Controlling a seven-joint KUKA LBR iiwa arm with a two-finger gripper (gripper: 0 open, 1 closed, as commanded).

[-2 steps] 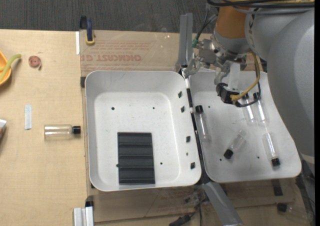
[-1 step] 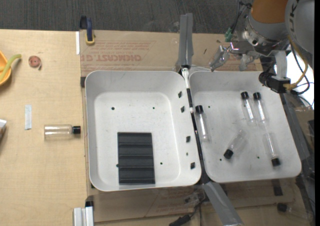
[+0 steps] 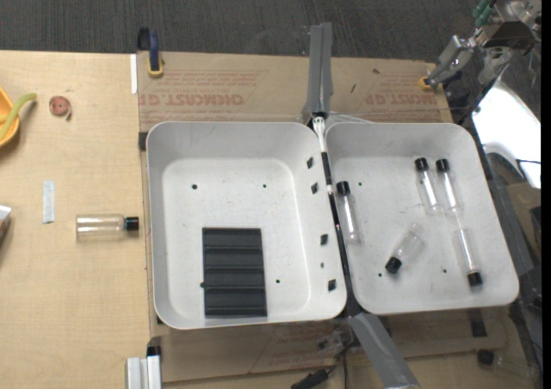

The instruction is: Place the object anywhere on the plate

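Observation:
A black ridged plate (image 3: 232, 272) lies flat in the left bin (image 3: 172, 155), near its front wall. Several clear tubes with black caps lie in the right bin (image 3: 491, 206). One tube (image 3: 347, 212) rests along that bin's left wall. Two more (image 3: 424, 183) (image 3: 446, 183) lie side by side at the back. A short one (image 3: 404, 252) is tilted at the front middle, and a long one (image 3: 465, 254) lies at the front right. My gripper (image 3: 459, 50) hangs at the top right, beyond the right bin's back corner and well away from the tubes.
On the wooden bench to the left lie a clear bottle (image 3: 105, 225) with a black cap, a small white strip (image 3: 48, 202), a round brown disc (image 3: 58, 106) and an orange object (image 3: 7, 117). A blue clamp (image 3: 148, 50) and an orange clamp (image 3: 426, 82) hold the cardboard's back edge.

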